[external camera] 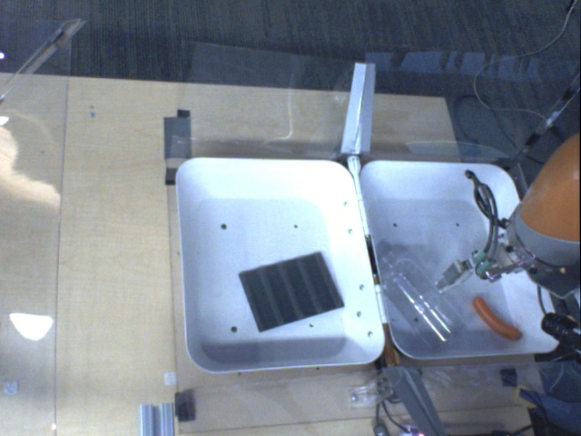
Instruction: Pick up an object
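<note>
There is one camera. It sits high above the worktop [100, 243] and looks down at a slant. It does not look straight down: the far edge of the worktop sits near the top of the picture, with dark floor [227, 16] behind it. The near edge runs off the bottom. The camera is far enough away to see both white bins whole. The left bin [195, 271] lies near the middle of the picture. The right bin [408, 180] lies close to the right side. The worktop's left part stretches far to the picture's left edge. The arm [554, 207] comes in from the right side.
</note>
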You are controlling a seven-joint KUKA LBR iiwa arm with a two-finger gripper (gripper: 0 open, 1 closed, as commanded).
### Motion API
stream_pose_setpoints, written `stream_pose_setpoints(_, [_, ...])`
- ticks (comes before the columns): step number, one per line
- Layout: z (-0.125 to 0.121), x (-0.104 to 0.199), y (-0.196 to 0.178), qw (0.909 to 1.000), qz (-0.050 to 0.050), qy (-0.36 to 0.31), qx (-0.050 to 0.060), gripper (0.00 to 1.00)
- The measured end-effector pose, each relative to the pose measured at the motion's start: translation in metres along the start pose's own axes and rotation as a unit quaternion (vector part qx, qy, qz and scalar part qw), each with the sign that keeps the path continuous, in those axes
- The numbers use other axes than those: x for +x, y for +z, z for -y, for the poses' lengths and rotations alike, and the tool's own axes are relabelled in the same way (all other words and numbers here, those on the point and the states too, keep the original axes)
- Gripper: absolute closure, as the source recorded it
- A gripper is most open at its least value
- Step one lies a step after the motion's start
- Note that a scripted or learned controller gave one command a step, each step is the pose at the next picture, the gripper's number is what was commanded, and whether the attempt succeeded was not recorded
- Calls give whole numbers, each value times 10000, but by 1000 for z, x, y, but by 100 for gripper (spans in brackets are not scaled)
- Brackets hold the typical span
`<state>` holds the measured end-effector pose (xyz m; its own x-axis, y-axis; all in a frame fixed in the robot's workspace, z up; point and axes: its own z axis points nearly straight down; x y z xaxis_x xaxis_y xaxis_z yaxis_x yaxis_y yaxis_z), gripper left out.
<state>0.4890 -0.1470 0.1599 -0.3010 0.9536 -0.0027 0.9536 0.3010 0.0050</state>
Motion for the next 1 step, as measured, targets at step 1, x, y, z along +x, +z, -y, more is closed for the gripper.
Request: stream_pose_setpoints(1, [17, -57, 69, 9998, 23, -186, -24, 0])
